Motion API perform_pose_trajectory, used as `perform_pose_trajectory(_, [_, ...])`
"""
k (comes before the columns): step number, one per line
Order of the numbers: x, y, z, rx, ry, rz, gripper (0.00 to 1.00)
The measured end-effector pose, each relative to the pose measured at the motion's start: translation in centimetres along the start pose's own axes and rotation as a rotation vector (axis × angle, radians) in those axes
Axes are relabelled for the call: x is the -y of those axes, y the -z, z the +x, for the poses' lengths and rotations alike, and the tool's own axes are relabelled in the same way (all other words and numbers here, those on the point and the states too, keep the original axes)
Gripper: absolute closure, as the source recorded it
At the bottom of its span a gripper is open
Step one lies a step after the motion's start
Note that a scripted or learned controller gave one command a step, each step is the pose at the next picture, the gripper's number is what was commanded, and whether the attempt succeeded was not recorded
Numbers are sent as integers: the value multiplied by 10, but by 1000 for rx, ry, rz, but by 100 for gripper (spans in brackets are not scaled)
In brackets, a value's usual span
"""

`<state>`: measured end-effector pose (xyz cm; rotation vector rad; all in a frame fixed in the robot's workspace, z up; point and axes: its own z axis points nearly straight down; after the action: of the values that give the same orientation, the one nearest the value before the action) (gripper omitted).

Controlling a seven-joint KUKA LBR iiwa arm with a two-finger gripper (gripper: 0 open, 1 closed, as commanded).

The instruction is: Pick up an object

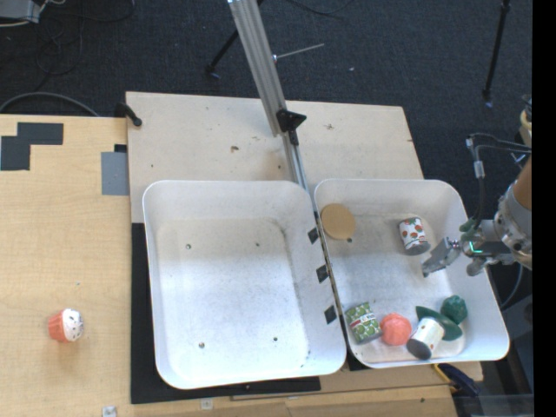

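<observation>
My gripper (455, 261) hovers at the right side of the right bin (434, 189), fingers spread open with nothing between them. A white cup with red and green spots (414, 234) lies just to its left, apart from the fingers. A brown disc (337, 221) sits by the bin's left wall. Along the front of the bin lie a green patterned packet (360, 321), a red-orange ball (395, 329), a white cylinder with a dark end (426, 335) and a dark green object (453, 308).
The left bin (174, 207) stands beside the right one, with a slanted metal rail (265, 72) running back from between them. A small red and white object (66, 326) lies on the wooden table at the far left.
</observation>
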<state>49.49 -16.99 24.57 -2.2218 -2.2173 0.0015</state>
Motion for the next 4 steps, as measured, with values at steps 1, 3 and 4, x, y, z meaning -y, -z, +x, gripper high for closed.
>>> perform_pose_trajectory(1, [3, -44, -1, -1, 1, 5, 0])
perform_pose_trajectory(3, [1, -154, 5, 1, 1, -2, 0])
perform_pose_trajectory(4, [1, -144, 4, -1, -4, 0, 100])
